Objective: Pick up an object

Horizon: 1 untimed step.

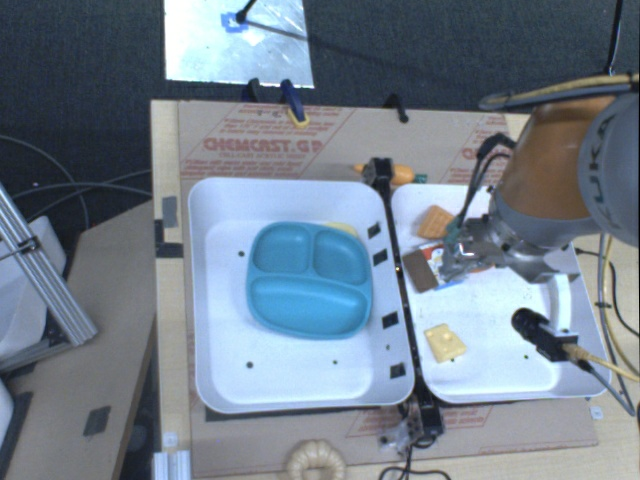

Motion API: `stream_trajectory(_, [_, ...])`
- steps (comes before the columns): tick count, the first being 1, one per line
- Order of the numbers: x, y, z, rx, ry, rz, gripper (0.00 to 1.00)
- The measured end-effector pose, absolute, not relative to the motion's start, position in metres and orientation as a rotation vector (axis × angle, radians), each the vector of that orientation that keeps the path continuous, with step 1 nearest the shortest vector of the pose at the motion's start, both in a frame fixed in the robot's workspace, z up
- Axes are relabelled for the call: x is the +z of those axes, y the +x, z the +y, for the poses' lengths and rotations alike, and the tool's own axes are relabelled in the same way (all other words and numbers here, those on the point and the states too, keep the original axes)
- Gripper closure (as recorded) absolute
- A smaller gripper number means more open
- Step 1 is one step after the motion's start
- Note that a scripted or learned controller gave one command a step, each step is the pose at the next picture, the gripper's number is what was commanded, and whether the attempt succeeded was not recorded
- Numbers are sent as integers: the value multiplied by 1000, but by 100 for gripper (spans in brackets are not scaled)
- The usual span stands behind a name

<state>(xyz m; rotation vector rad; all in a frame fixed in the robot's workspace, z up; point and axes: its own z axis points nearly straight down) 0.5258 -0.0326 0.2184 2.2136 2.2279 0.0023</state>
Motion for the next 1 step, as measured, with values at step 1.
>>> stream_trajectory(1, [234, 515, -27, 4, 2213, 2228, 100])
